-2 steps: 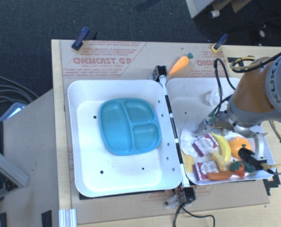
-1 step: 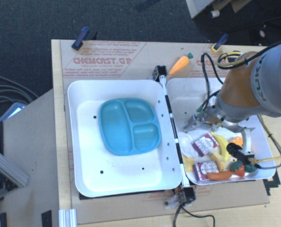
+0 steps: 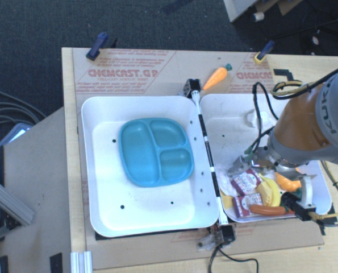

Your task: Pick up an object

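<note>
Clutter is heaped in the right bin's near corner, where a red-and-white packet is seen just beside and nearward of the gripper, whose grasp cannot be told.

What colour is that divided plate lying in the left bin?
Light blue, a turquoise shade. The divided plate shows plainly in the camera view.

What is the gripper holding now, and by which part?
It cannot be told. The gripper is low over the pile in the right bin, and the arm hides any hold.
</note>
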`<state>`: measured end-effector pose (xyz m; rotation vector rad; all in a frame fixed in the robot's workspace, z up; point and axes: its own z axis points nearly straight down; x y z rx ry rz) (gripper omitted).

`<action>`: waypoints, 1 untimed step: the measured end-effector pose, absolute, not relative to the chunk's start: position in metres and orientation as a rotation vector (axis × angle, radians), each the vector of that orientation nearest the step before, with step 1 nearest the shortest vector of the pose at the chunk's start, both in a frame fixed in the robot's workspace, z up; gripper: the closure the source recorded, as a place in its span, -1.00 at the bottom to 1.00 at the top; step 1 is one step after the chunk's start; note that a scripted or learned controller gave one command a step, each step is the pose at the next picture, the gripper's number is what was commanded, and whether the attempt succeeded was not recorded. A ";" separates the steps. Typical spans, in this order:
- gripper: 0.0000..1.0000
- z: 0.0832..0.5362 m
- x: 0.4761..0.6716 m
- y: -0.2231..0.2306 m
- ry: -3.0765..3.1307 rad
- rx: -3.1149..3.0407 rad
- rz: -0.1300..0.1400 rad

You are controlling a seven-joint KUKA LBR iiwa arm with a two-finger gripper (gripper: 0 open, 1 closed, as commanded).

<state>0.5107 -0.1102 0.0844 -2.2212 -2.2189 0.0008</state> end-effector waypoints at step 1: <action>1.00 0.094 0.511 -0.110 -2.220 -2.223 -0.002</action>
